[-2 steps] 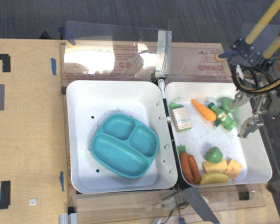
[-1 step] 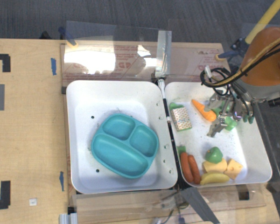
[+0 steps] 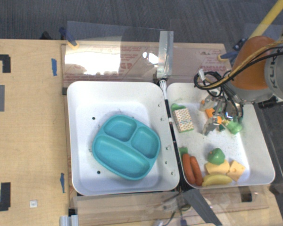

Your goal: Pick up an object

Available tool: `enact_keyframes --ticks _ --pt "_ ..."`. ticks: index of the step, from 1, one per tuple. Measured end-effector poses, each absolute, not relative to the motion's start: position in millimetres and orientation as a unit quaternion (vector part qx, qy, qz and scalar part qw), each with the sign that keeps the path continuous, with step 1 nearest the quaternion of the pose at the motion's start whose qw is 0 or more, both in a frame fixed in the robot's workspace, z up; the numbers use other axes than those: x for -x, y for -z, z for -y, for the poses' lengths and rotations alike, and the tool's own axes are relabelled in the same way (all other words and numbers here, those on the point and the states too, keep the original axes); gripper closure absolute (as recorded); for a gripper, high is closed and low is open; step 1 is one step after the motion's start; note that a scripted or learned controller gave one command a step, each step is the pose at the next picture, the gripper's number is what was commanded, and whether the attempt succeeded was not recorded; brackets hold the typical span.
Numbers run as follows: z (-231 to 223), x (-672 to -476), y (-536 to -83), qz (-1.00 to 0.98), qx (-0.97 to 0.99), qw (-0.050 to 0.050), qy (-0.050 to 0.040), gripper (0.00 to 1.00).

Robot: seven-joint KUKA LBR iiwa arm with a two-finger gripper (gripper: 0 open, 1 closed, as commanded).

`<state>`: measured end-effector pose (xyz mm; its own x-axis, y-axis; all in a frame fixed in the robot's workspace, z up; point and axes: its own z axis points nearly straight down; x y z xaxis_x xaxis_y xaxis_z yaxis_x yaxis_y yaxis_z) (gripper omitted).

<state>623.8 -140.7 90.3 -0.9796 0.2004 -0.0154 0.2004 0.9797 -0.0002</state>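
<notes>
End effector (image 3: 220, 119) low in right bin (image 3: 259, 140), around 12 o'clock, touching orange piece (image 3: 209, 112) and green piece (image 3: 234, 126). Can't tell whether it's clamped on anything. No lift visible; pick not confirmed, grasp and raise remain.

Bright, even light is falling from overhead; glare is washing across the clear panel (image 3: 113, 55) behind the left bin (image 3: 80, 98), whose contents are casting only soft shadows.
</notes>
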Motion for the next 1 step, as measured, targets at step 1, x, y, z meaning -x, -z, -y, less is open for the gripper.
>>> enact_keyframes --ticks 1 --pt "139.4 -627.0 -103.4 -0.995 -0.099 0.013 0.0018 1.0"
